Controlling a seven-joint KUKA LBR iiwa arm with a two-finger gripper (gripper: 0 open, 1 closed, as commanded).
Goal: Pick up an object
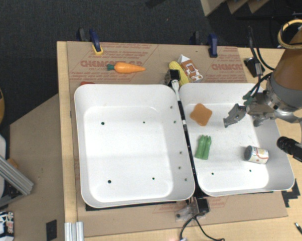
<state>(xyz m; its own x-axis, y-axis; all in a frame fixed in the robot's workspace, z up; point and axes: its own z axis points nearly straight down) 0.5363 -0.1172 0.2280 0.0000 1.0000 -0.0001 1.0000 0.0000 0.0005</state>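
The gripper [230, 119] hung over the right bin [276, 179], fingers spread and empty, seemingly lining up on the orange block [201, 114] just beside it.

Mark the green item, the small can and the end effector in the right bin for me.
green item [203, 147], camera view, middle of its body.
small can [256, 154], camera view, its side wall.
end effector [232, 117], camera view, between its fingertips.

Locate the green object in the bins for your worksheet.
The green object lies in the right bin, near its left wall, just below the orange block and left of the small can.
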